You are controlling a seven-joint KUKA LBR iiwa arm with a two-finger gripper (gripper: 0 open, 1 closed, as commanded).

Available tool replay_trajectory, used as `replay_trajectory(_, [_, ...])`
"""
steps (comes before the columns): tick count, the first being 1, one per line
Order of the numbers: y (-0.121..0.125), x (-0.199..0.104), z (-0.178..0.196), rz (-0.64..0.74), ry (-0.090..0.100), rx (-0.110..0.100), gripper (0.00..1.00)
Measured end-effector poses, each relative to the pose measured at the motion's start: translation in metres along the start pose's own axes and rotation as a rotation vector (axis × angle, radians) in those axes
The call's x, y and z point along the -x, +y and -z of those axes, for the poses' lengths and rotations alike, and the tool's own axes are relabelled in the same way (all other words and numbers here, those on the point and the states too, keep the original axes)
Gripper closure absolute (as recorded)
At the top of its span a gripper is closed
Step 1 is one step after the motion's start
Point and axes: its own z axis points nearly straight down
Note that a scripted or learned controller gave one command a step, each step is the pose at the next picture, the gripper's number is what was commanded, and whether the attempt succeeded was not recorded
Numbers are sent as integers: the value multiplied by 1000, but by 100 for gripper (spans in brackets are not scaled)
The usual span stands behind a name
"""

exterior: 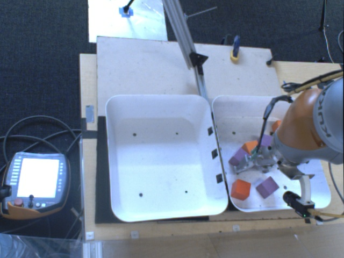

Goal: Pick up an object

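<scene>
Blocks — orange (241,189) and purple (267,187) — lie in the right bin (226,109), toward the counter's front right corner; the hand (248,162) hangs among them, its grip impossible to tell.

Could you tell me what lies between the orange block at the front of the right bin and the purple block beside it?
In the camera view, bare white bin floor separates the orange block from the purple block.
</scene>
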Motion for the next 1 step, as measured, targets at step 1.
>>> replay_trajectory(1, [1, 0, 11, 2, 0, 3, 100])
